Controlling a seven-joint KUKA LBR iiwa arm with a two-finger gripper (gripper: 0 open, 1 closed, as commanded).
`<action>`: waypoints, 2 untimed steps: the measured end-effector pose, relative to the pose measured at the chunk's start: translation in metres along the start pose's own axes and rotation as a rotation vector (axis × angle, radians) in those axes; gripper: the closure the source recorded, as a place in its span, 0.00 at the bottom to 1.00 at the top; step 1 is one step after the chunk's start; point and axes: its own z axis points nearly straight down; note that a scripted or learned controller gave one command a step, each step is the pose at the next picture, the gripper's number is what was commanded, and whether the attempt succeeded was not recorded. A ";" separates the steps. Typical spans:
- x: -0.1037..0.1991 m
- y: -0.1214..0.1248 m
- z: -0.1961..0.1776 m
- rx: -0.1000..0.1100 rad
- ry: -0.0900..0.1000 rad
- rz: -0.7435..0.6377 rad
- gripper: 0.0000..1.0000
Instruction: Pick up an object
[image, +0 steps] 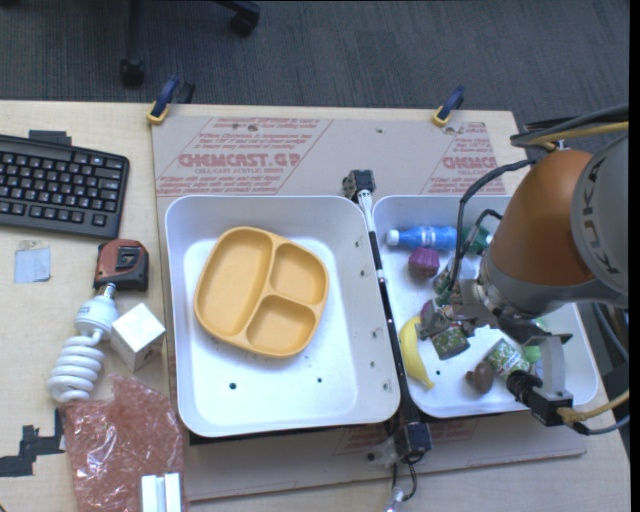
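Gripper (447, 318) hovered low in the right bin (585, 372), its state hidden beneath the arm; the banana (413, 352) lay just left, long axis running front-to-back.

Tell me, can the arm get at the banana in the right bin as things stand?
Probably yes: the banana lies uncovered by the right bin's left wall, beside the gripper. That wall could crowd one finger.
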 end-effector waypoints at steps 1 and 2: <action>0.059 0.054 0.000 0.001 0.000 -0.001 1.00; 0.135 0.057 0.057 0.004 0.000 -0.001 1.00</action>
